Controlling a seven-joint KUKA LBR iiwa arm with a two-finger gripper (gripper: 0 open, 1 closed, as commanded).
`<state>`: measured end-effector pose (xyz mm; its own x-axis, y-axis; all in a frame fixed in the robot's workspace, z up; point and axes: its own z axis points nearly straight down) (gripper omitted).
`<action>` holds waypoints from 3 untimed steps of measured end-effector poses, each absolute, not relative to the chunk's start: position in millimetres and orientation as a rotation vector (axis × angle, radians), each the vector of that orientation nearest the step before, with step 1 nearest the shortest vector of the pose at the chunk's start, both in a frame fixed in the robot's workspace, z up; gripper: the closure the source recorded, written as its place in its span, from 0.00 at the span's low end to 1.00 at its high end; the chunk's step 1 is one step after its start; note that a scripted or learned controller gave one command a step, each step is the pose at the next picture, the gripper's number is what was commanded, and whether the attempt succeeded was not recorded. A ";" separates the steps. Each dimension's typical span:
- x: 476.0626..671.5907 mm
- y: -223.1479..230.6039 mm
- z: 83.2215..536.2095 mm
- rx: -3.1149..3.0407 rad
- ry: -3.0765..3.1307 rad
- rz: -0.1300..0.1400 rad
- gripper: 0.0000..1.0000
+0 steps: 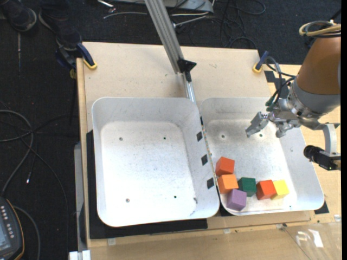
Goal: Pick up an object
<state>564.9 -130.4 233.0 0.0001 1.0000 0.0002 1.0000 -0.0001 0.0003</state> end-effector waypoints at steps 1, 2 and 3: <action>513.1 -60.4 192.7 2.219 2.236 -0.004 0.00; 561.3 -131.2 292.4 2.217 2.209 0.006 0.00; 491.9 -158.7 135.9 2.231 2.221 -0.008 0.00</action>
